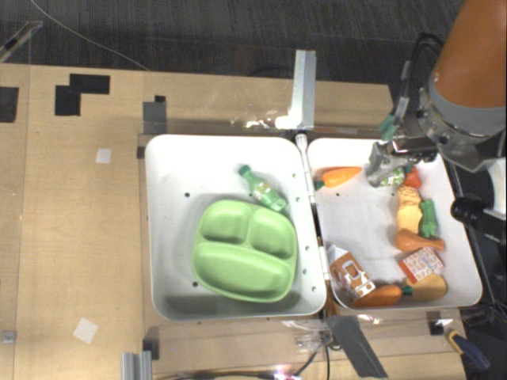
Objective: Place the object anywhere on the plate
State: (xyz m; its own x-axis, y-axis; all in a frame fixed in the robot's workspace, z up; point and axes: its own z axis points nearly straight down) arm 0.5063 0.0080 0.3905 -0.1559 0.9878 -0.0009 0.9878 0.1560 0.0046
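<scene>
A green three-compartment plate point(245, 250) lies in the left bin point(170, 212). A small green bottle point(263, 190) rests on its side against the plate's upper right rim. My gripper point(390, 167) hangs low over the top of the right bin point(356, 220), just right of an orange carrot point(341, 176). Something pale and greenish sits right under the gripper. Whether it is held is unclear.
The right bin also holds a red piece point(412, 180), a yellow corn-like toy point(408, 208), a green toy point(428, 218), a small printed box point(421, 264), a snack packet point(350, 274) and a second carrot point(380, 295). A metal post point(304, 85) stands behind the bins.
</scene>
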